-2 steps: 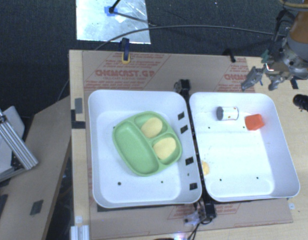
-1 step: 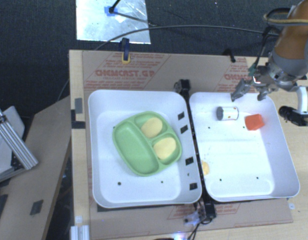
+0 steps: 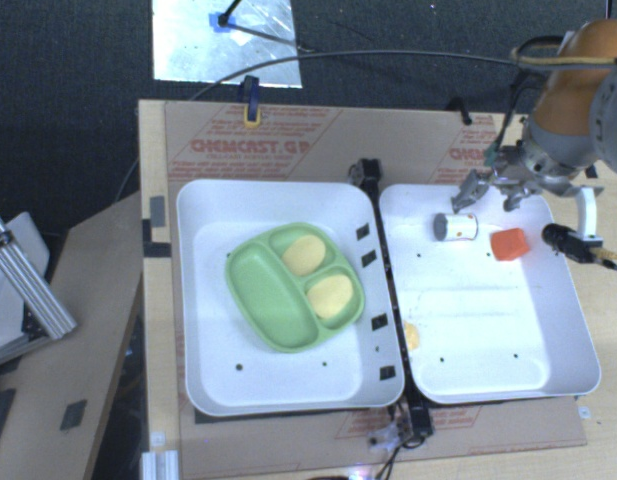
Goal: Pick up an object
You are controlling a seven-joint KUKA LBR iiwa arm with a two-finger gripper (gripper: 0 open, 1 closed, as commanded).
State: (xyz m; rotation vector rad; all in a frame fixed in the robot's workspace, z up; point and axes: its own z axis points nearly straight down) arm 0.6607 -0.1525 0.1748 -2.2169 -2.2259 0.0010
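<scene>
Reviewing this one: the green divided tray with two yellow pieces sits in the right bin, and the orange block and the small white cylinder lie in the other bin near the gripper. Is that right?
Not quite. The camera view shows the green divided tray in the left bin, not the right. The rest stands: it holds two yellow pieces, and the orange block and small white cylinder lie in the other bin, near the gripper.

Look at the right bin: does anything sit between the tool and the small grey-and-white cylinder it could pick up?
Nothing visible does. The tool hangs over the right bin's far edge, and the cylinder lies just below it on bare white floor. The orange block sits off to the side, apart from the cylinder.
</scene>
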